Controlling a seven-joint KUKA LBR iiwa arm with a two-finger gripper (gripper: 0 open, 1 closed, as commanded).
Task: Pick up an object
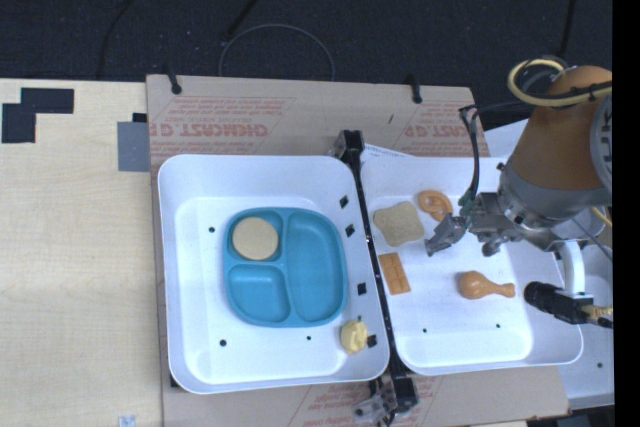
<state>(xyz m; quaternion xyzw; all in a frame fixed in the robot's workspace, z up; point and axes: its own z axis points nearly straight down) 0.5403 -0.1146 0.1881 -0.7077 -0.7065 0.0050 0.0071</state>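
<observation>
The gripper [443,237] hangs low over the right bin [500,345], close to the middle of it. Its two dark fingers [437,244] point toward 9 o'clock. How far apart they are is too small and dark to tell. Nothing can be seen held between them.

Just at 9 o'clock from the gripper lies a tan slice of toy bread [399,223], very near the fingertips. At 12 o'clock from the gripper, just beside it, sits a small orange pretzel shape [434,203]. At 5 o'clock, a little way off, lies an orange toy drumstick [483,287], with its thin end pointing to 3 o'clock. At 8 o'clock from the gripper lies a flat orange strip [393,273], close to the wall between the two bins.

The grey arm with its orange band [562,140] comes in from 3 o'clock.

Farther out at 9 o'clock is the left bin [190,215]. A blue tray [300,265] with three sections rests in it. A round tan cookie [254,237] lies in the tray's section at 10 o'clock. A small yellow lump [353,336] sits at 5 o'clock from the tray, on the bin floor near the middle wall.

Both bins rest on a sheet of cardboard [300,110].
</observation>
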